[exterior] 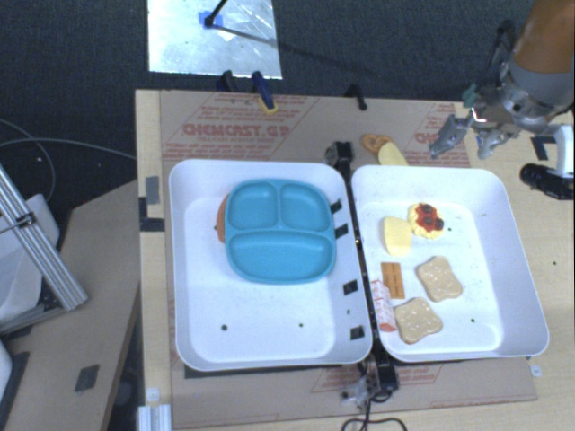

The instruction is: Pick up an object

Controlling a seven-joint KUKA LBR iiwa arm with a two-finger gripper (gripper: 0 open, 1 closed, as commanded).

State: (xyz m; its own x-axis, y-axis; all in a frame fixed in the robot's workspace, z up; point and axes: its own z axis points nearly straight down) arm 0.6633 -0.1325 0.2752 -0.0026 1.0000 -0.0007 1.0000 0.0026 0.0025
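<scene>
Arm enters at the desk's far right corner; orange band visible above the wrist. Claw (467, 136) hangs above the cardboard sheet (296, 119) just beyond the right bin's far rim, fingers spread wide, nothing between them.

Writing: the cardboard under the bins carries red print, reading roughly "CHEMCAST GP" along the desk's far edge, repeated near the right and near edges, partly hidden by the bins. No other legible labels.

Left bin (193, 330): a blue divided plate (278, 232) with three compartments sits toward the far half; an orange-brown item pokes out from under its left edge, kind unclear.

Right bin (512, 303), candidate objects: yellow cheese wedge (396, 234), touching a round pastry with red topping (427, 219); small brown cracker (392, 279); two toast slices (438, 278) (417, 320); a red-white wrapped strip (383, 305) along the bin's left wall.

Outside the bins, on the cardboard by the right bin's far left corner: a yellow banana-like piece (393, 154) and a tan piece (375, 142), near the claw but apart from it.
</scene>
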